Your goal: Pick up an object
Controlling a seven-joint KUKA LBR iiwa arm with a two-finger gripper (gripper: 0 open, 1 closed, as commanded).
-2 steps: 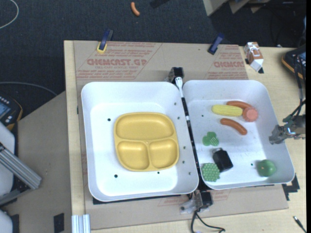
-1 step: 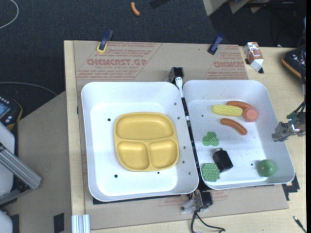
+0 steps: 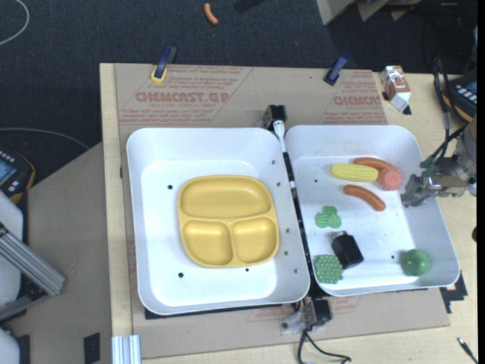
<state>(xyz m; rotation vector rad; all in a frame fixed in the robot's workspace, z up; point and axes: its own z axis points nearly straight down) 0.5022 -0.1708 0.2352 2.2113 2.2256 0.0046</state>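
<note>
In the right bin (image 3: pixel 356 139) lie a yellow corn cob (image 3: pixel 354 173), an orange sausage (image 3: pixel 364 196) below it, a second sausage (image 3: pixel 370 162) behind the corn, and a pink round piece (image 3: pixel 391 178). Nearer the front are a small green leafy piece (image 3: pixel 327 218), a black block (image 3: pixel 347 249), a green knobbly piece (image 3: pixel 327 268) and a green ball (image 3: pixel 415 262). My gripper (image 3: pixel 415 191) reaches in over the bin's right wall, just right of the pink piece and the orange sausage. Nothing is visibly held by it.
The left bin (image 3: pixel 151 158) holds a yellow divided plate (image 3: pixel 227 221). A black clip (image 3: pixel 276 115) sits at the back where the bins meet. A small carton (image 3: pixel 395 86) lies on the board at the back right. Cables hang at the far right.
</note>
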